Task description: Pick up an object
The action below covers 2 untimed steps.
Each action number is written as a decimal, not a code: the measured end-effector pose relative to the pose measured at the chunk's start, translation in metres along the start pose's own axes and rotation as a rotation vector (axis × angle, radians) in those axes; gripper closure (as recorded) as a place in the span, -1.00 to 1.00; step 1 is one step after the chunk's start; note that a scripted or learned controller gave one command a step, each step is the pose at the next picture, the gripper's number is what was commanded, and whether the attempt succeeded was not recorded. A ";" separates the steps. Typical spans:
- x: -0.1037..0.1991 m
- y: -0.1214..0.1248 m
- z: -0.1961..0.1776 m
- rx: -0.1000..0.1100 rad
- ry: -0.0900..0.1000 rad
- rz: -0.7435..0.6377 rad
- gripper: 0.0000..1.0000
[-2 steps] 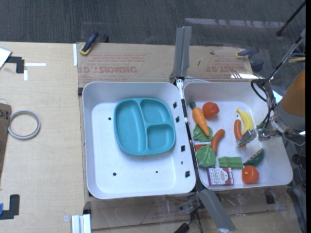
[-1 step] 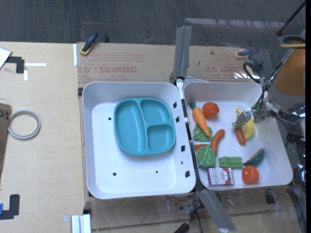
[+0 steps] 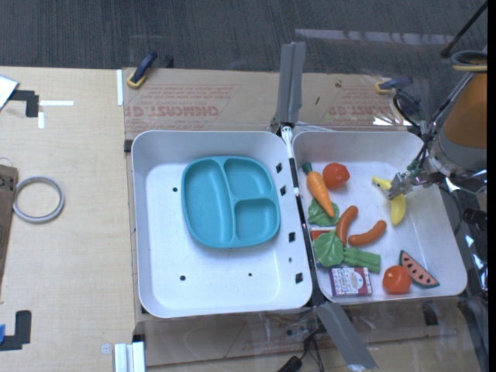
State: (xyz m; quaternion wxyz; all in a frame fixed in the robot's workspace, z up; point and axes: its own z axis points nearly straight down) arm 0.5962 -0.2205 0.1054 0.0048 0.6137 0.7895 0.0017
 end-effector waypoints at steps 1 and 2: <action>0.006 -0.034 0.009 0.002 0.001 -0.046 1.00; 0.062 -0.004 -0.114 0.009 0.004 0.032 1.00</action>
